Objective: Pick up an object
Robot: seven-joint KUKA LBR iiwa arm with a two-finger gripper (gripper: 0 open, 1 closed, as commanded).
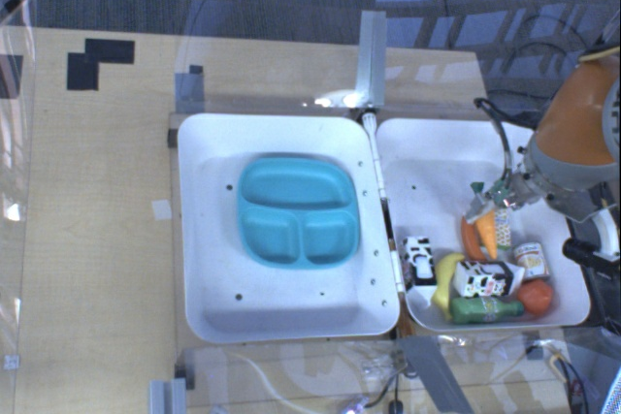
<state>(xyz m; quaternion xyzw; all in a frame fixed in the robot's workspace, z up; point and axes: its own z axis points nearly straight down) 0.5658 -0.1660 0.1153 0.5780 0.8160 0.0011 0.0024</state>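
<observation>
Green bottle (487,308) lies on its side at the near rim of the right bin (427,160), nearest the camera, at 6 o'clock in the object cluster. Red tomato-like ball (537,297) sits just beside it at 3 o'clock. Black-and-white carton (483,279) rests touching the bottle at its 12 o'clock. Yellow banana-like piece (446,276) is at the carton's 9 o'clock, and a small black-and-white box (418,261) is further at 9 o'clock against the bin divider. Small can (530,258) stands at 12 o'clock of the red ball. Orange carrot (474,239) lies at 12 o'clock of the carton, with a pale mesh-textured item beside it, too small to name.

Gripper (497,199) hangs low over the carrot end of the pile, at 12 o'clock of the cluster; whether it is released, clenched or grasping anything I cannot tell, too blurred. Arm (582,131) comes in from 3 o'clock.

Left bin (209,305) holds a blue divided tray (298,210).

Progress, judged: approach looks made, but nothing is visibly lifted; all objects appear to rest in the bin. Grasp and lift are left.
</observation>
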